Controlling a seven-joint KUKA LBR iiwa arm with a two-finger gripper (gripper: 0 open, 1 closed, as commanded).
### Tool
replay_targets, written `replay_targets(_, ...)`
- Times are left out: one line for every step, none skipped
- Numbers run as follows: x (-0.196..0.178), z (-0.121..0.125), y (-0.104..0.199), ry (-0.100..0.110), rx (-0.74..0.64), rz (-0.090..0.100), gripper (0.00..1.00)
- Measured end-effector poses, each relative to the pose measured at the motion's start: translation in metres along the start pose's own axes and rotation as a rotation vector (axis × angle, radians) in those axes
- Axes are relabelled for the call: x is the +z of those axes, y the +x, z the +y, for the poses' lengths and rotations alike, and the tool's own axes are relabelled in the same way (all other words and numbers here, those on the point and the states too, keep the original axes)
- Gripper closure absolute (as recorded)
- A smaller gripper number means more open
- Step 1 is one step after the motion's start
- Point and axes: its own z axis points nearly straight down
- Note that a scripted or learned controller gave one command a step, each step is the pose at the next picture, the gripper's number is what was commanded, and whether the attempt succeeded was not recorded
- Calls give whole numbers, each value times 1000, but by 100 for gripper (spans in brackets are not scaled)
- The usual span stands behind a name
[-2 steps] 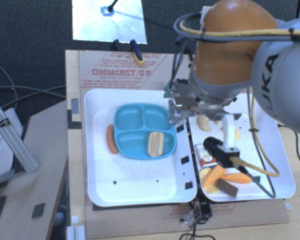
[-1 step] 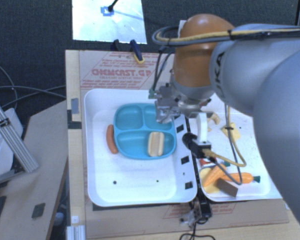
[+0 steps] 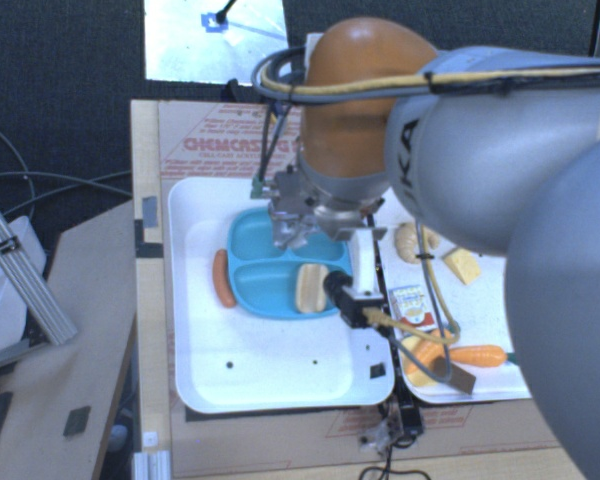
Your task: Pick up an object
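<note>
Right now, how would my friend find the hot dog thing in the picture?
Look in the left white bin. Find the blue divided plate; just outside its left rim, on the bin floor, lies the sausage. It is thin and reddish-orange, unlike the pale bread roll on the plate.

Single fixed camera above bench, angled down on two shallow white plastic bins (image 3: 280,388). Large grey arm with orange band (image 3: 450,158) enters from right, close to lens.
</note>
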Motion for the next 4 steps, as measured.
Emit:
replay_targets(-38, -61, -6, 1, 4, -2, 100)
replay_targets(-127, 1, -116, -12, 20, -7, 100)
replay_targets(-32, -64, -116, 14, 11, -5, 100)
replay_targets(19, 72, -141, 0, 12, -6, 100)
